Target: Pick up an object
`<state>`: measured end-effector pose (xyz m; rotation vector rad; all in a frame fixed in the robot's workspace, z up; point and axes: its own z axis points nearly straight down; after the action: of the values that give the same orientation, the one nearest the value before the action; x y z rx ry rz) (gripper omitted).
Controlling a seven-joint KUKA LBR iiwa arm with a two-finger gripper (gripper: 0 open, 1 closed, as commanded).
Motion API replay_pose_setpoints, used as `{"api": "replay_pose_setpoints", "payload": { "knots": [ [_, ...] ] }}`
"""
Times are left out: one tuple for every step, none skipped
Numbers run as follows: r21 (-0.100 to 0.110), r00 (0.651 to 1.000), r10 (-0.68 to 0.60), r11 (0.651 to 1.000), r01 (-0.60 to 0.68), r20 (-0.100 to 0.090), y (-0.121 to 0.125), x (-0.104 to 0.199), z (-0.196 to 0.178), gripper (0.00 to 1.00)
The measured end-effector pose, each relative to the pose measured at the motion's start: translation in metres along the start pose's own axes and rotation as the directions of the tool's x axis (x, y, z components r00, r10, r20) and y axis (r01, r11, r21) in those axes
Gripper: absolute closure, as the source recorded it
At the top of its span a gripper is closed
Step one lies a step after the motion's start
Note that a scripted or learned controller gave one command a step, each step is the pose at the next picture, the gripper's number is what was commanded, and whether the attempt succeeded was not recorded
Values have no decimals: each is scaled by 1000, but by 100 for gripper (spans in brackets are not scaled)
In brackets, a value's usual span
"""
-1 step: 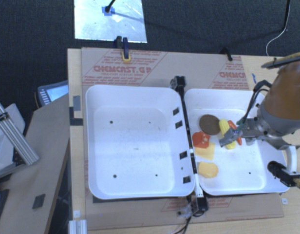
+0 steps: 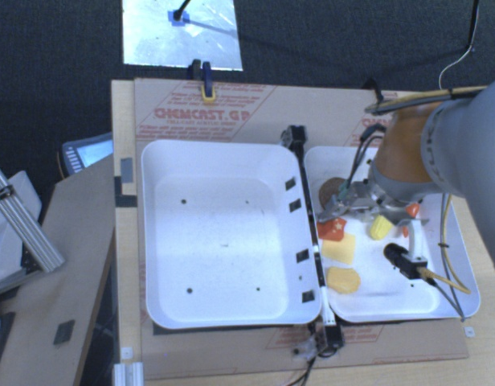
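My gripper (image 2: 349,204) hangs low over the left part of the right bin (image 2: 392,305), reaching in from the right. Just below and left of it lies a red piece (image 2: 332,231). A pale yellow block (image 2: 340,250) sits right under the red piece, and a rounded yellow-orange item (image 2: 344,280) lies nearer the front. A small yellow cylinder (image 2: 380,228) rests to the gripper's right. A brown round object (image 2: 333,189) lies behind the gripper, partly hidden by it. Nothing is visibly held.
The left bin (image 2: 223,240) stands beside the right one, with a black-clipped divider (image 2: 304,215) between them. A small orange bit (image 2: 412,210) shows by the wrist. The grey arm (image 2: 456,143) covers the right bin's back right corner.
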<state>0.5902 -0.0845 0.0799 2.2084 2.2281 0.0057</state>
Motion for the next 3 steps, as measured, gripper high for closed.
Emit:
{"api": "replay_pose_setpoints", "payload": {
  "knots": [
    [-3,1000,3,1000,-3,1,58,-7,-6,0],
    [0,1000,2,1000,-2,0,56,-7,-17,100],
    [-4,1000,1,1000,-1,-1,50,27,-111,100]
  ]
}}
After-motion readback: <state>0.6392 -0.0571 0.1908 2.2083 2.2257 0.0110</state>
